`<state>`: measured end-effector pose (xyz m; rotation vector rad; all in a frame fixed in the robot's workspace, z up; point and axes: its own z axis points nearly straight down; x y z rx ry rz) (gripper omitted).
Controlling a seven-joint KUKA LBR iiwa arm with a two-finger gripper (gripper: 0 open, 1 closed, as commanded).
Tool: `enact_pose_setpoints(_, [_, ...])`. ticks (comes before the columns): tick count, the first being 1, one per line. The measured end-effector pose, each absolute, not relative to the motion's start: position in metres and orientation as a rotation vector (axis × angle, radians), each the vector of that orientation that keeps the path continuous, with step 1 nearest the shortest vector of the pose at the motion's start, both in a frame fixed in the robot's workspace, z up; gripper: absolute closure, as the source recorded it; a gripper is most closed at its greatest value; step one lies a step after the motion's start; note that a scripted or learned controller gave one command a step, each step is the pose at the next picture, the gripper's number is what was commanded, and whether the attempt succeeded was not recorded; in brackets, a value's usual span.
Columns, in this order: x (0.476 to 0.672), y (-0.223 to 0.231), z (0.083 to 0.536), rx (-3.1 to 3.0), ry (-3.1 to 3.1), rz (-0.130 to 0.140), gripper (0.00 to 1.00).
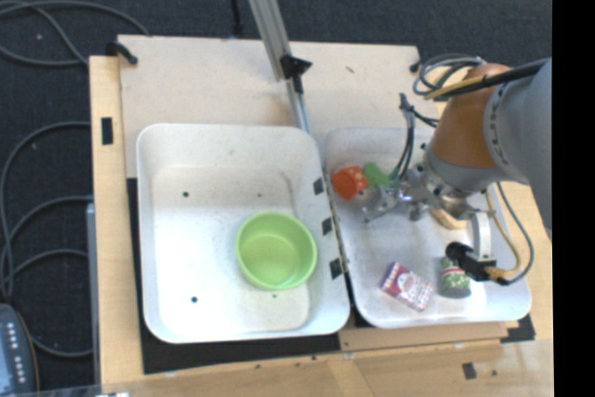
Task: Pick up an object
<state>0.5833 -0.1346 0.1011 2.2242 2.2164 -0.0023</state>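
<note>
A pale bench (pixel 214 79) on dark carpet bears two white bins. In the right bin (pixel 372 302), near its upper left corner, lie an orange piece (pixel 348 182) and a green piece (pixel 376 173), touching. The gripper (pixel 395 200) hangs just beside them, low over the bin floor; whether its fingers are wide or narrow I cannot tell. Further off lie a red packet (pixel 406 284) and a small can (pixel 454 279). The left bin (pixel 186 153) holds a green bowl (pixel 275 249). Risk: the two pieces sit close to the wall, so a closing grip may push them away or catch both.
</note>
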Motion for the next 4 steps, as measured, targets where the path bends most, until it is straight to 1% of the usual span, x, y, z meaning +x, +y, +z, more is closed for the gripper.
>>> enact_pose_setpoints(1, [0.584, -0.135, 0.112, 2.228, 2.21, 0.003, 1.0])
enact_pose_setpoints(2, [0.587, -0.144, 0.174, 2.225, 2.209, 0.006, 1.0])
enact_pose_setpoints(3, [0.595, -0.145, 0.221, 2.214, 2.221, 0.006, 1.0])
enact_pose_setpoints(4, [0.596, -0.146, 0.239, 2.216, 2.224, 0.004, 1.0])
